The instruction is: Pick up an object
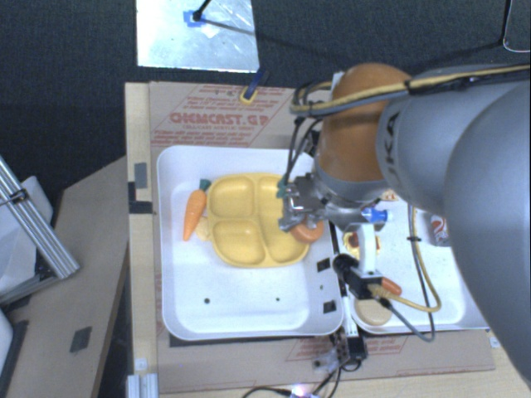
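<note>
On the counter's left white bin, the pincer, whose grip I cannot tell, should descend straight beside the yellow tray toward the orange piece.

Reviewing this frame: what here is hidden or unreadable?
- Gripper: the jaws' state is unreadable, merged with the wrist hardware.
- Orange object beside the yellow tray: partly covered by the gripper; identity and contact unclear.
- Right bin: mostly hidden by the arm.
- Carrot: fully visible.
</note>
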